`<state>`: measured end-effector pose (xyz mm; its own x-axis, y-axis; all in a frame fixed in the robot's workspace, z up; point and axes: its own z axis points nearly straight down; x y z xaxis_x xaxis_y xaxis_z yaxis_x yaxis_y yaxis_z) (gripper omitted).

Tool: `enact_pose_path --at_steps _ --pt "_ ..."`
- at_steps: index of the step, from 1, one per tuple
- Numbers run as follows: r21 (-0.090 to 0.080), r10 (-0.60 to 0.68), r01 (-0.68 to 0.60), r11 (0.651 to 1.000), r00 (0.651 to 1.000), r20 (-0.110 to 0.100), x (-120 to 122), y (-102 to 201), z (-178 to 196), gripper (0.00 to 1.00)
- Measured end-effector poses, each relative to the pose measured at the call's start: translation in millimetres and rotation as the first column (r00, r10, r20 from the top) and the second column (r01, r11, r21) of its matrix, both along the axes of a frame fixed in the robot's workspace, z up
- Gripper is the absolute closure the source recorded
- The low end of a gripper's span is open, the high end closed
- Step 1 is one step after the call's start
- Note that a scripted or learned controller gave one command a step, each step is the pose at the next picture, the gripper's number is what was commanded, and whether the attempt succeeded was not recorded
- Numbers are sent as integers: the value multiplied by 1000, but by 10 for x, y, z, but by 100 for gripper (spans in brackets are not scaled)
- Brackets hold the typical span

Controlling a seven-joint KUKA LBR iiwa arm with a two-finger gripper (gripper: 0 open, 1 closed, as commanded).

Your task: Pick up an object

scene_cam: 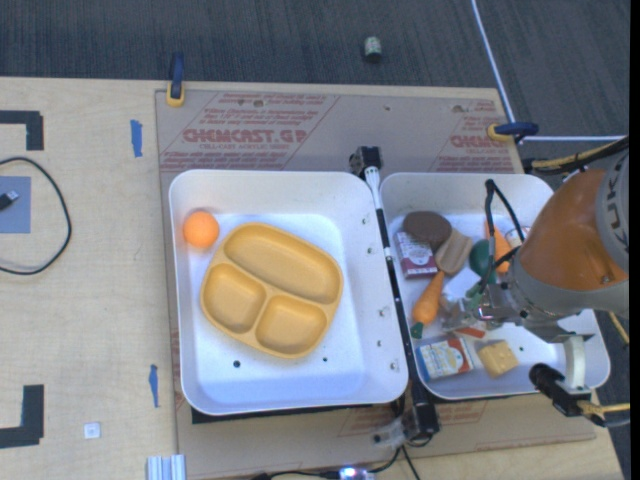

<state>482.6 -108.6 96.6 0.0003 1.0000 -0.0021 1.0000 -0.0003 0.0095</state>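
The grey arm with its orange band (pixel 570 253) is cut off by the right edge of the frame and covers the right part of the right-hand shallow white bin (pixel 400 203), hiding whatever lies beneath it. Its two-finger gripper (pixel 484 303), right of centre, is too blurred among the clutter to read. The small greenish object (pixel 373 48) on the dark floor at top centre is too small to identify.

The pale wooden surface (pixel 90 298) carries black corner marks and blue tape strips. The left shallow white bin (pixel 195 298) holds a yellow three-compartment plastic tray (pixel 270 288) and a small orange ball (pixel 201 229). The right shallow white bin (pixel 400 200) holds an orange toy carrot (pixel 429 301), a dark brown round piece (pixel 427 227), a tan cracker-like square (pixel 497 357) and a red-and-white printed packet (pixel 444 357). Red lettering runs across the brown cardboard sheet (pixel 330 133).
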Motion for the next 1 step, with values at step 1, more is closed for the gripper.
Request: enact_pose_path --at_steps 1 --pt "3 2 -2 1000 1000 -7 -22 705 884 100"
